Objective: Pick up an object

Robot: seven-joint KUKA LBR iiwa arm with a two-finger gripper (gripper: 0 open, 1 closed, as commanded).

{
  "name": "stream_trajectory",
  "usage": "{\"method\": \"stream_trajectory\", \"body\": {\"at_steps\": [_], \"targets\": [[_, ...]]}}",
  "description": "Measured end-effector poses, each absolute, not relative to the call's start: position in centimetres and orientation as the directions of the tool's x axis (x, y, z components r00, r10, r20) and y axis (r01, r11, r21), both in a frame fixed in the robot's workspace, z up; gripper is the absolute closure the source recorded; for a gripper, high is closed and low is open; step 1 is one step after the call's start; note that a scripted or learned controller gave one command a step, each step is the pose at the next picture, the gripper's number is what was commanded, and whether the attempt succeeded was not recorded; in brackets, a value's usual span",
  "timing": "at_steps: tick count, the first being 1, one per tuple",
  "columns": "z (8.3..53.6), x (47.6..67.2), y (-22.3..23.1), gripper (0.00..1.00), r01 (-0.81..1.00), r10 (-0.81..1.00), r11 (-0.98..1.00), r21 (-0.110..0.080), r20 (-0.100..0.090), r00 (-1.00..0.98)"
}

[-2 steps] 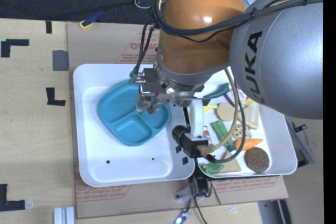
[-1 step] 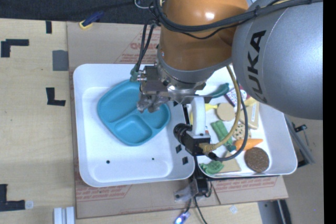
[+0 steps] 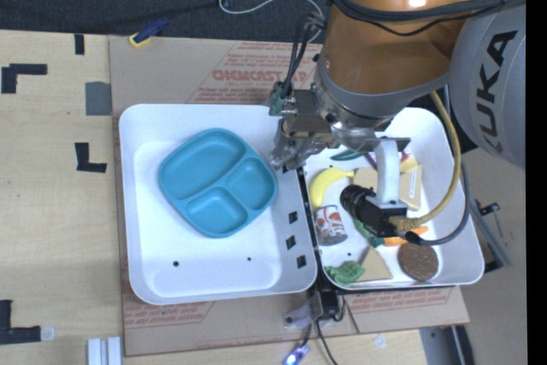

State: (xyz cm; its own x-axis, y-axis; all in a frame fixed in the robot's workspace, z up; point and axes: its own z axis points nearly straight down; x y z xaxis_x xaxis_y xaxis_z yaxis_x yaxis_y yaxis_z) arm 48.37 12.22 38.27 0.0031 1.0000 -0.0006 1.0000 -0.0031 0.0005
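The blue divided plate (image 3: 218,181) lies flat in the left bin (image 3: 128,209), turned at a slant, with its upper right corner reaching toward the wall the two bins share. The gripper (image 3: 284,151) hangs right at that wall, near its far end, just beside the plate's corner and slightly above it in the view. From where I stand I can't say if it touches the plate, and I can't tell whether it is open or closed; nothing shows in its grasp.

Just across the divider, in the right bin (image 3: 427,131), a yellow banana (image 3: 329,181) curves close to the gripper on its other side. Below the banana sits a small white-and-red packet (image 3: 332,224), pressed near the dividing wall. Toward the near edge of that bin there is a green leafy piece (image 3: 346,273), a tan wedge (image 3: 376,265) touching it, and a round brown disc (image 3: 419,261) just beside the wedge. A pale yellow block (image 3: 413,184) lies farther right, partly hidden.

The big orange-and-grey arm (image 3: 402,21) looms over the far half of the right bin. Both bins rest on a sheet of cardboard (image 3: 171,73).
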Motion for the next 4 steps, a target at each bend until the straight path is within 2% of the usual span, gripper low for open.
{"method": "stream_trajectory", "body": {"at_steps": [4], "targets": [[41.9,48.3,12.8,1.0,1.0,1.0,0.009,-0.01,-0.002,-0.009]]}}
